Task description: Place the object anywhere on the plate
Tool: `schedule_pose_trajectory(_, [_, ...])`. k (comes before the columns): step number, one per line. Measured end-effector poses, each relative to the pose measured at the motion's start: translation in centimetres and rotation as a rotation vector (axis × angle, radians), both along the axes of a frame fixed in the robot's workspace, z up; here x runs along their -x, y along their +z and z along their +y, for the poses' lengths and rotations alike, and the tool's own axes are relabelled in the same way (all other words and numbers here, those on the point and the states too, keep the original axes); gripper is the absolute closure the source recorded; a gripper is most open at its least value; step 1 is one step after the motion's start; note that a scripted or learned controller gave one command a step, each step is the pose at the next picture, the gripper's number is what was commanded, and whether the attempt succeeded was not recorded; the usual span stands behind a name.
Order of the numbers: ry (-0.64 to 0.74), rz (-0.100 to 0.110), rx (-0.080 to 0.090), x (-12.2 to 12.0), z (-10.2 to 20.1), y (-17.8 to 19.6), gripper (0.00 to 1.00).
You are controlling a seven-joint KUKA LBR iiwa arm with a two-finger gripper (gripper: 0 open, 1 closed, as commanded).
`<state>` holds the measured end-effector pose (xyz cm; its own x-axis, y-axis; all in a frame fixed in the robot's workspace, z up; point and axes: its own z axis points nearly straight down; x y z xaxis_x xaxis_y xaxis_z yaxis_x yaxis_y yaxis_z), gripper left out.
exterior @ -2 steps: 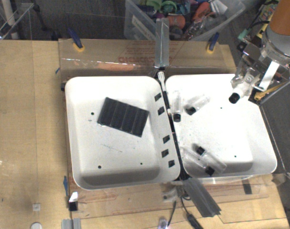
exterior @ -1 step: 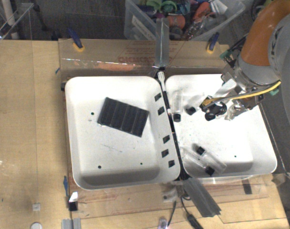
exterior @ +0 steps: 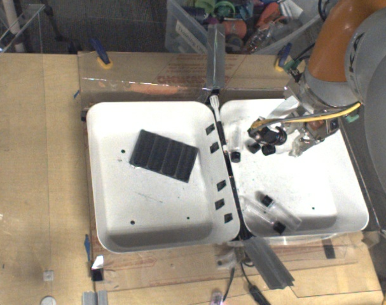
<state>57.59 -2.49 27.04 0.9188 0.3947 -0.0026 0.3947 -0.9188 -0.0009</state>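
**Object lies nearer the camera than the gripper, plate off to the left**

The gripper hangs over the far half of the right bin, and from this angle I cannot tell whether it is open or closed. Nothing is visibly held in it.

The clear object, see-through with small black parts, lies on the floor of that same bin close to its near wall. It is well apart from the gripper: lower in the view and a little to the left. Its long axis runs at a slant, from upper left to lower right.

The plate, a dark ribbed slab, lies flat in the left bin with nothing on it.

The pick does not look made yet. The coming move likely calls for a reach toward the near wall and a grip across the slanted axis — only then a carry leftward over to the plate.
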Motion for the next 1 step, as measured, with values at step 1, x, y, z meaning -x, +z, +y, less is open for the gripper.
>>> schedule_pose_trajectory(1, [-0.065, 0.000, 0.000, -3.73, -1.09, -2.74, 1.00])
